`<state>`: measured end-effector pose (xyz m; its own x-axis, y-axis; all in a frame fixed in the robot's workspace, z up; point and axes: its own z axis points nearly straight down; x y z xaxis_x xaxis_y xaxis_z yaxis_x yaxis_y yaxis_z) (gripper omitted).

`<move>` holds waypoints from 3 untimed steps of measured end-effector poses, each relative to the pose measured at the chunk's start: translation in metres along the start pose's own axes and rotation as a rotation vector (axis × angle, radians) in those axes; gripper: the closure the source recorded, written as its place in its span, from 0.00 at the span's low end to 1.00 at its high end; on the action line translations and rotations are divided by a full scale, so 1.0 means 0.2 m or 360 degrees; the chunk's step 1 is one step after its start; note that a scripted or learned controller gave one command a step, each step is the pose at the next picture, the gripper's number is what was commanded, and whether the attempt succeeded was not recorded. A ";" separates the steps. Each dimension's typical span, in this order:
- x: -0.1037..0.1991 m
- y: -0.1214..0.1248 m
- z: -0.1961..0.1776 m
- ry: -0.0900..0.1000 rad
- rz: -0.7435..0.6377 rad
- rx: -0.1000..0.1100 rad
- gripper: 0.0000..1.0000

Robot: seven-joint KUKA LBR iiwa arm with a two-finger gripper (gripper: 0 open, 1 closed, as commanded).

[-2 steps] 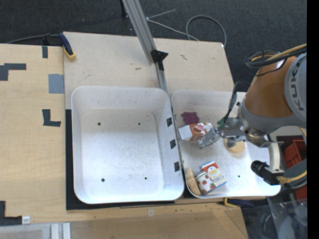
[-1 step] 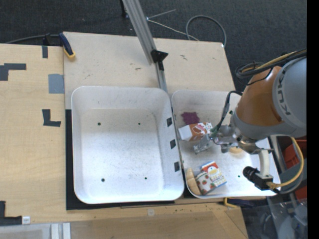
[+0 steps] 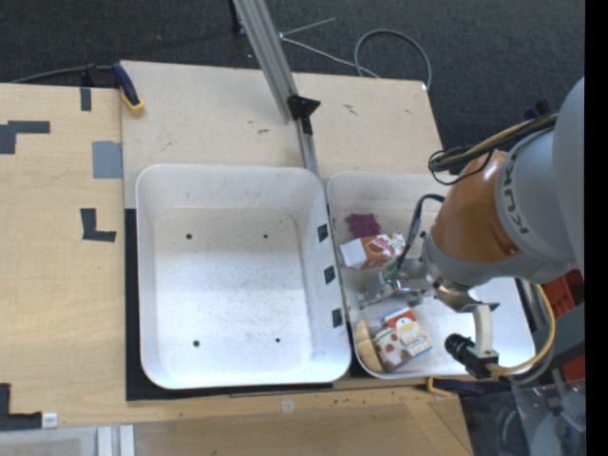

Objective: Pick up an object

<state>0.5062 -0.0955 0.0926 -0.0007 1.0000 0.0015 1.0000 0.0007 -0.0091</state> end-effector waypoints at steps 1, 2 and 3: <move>0.00 0.01 -0.06 0.0000 -0.0001 -0.0006 1.00; 0.02 0.01 -0.37 -0.0003 -0.0002 -0.0021 1.00; -0.01 0.04 -0.67 -0.0005 -0.0001 -0.0022 1.00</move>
<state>0.5150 -0.0977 0.2268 -0.0012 1.0000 -0.0015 1.0000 0.0012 0.0050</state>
